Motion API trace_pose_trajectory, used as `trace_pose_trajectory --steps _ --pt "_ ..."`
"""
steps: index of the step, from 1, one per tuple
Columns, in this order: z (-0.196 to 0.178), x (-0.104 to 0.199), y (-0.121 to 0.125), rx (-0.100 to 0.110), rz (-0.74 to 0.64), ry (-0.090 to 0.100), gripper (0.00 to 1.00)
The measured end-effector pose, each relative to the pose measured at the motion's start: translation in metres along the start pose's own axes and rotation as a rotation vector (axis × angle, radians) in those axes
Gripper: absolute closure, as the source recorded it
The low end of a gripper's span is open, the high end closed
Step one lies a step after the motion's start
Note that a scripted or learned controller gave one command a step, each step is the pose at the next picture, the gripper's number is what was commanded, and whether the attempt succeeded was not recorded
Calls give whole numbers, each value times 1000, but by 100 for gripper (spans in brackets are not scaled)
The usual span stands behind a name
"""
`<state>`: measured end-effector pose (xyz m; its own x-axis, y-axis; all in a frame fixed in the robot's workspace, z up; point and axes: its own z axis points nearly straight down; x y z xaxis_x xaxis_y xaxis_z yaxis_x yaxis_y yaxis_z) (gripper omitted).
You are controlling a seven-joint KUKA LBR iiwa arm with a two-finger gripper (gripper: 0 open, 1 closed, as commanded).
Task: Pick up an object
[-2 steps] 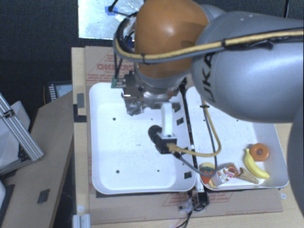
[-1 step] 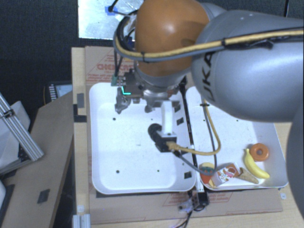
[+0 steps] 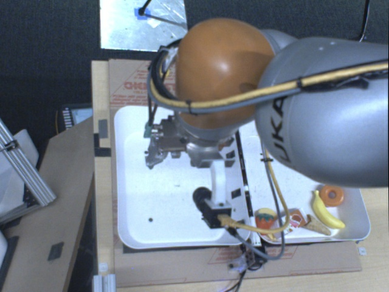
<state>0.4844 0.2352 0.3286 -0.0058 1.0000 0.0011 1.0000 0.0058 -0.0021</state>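
Note:
My gripper hangs over the back left part of the left white bin, under the big orange band of the arm. Nothing shows beneath it on the bin floor. In the right bin, near the front, lie a yellow banana, an orange ring-shaped piece, a red and orange round item, a small red and white item and a tan wedge. The arm hides most of the right bin.
A cardboard sheet lies under the bins at the back. A shiny foil-like panel sits beyond it. An aluminium rail leans at the far left beside a wooden bench edge.

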Motion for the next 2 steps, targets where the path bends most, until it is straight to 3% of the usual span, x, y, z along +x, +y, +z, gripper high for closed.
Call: trace_pose_trajectory --steps 1,2 --pt "64 -2 35 2 7 -4 0" --pt "110 -2 95 -5 6 -1 0"
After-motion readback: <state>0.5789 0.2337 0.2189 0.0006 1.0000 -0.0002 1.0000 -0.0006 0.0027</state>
